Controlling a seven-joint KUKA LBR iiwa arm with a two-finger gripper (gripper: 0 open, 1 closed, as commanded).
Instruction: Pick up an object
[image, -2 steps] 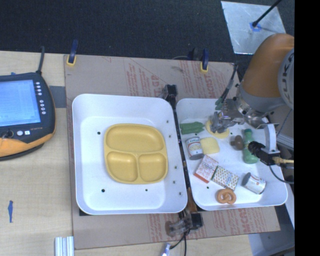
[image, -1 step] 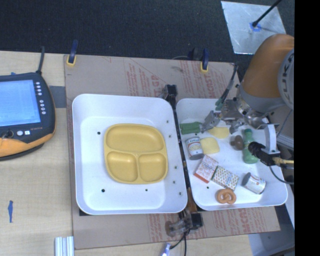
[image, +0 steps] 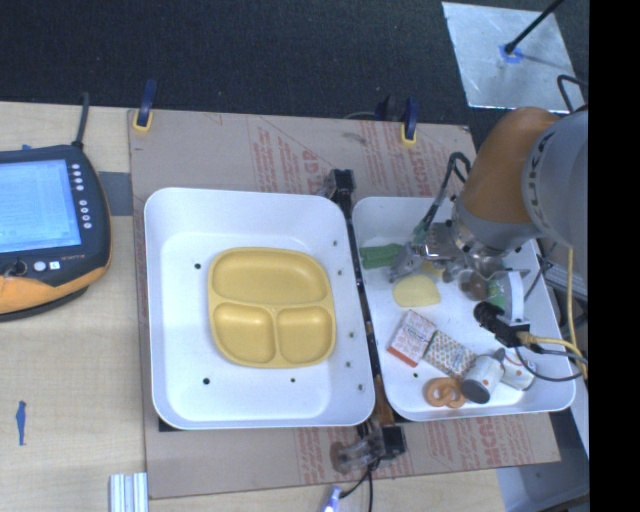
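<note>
My gripper (image: 418, 256) hangs low over the far left part of the right bin (image: 560, 400). It is right beside a green object (image: 377, 256) and just above a pale yellow piece (image: 416, 292). Nearer the front of that bin lie a red and white packet (image: 411, 337), a patterned packet (image: 449, 353), a brown pretzel (image: 443, 391) and a grey cylinder (image: 481, 378). The arm's grey and orange wrist (image: 510, 180) covers the bin's far right corner.
The left bin (image: 180, 390) holds a yellow divided plate (image: 270, 305). A tablet in an orange case (image: 45, 225) lies on the bench at far left. Clamps sit between the bins and along the board's far edge.
</note>
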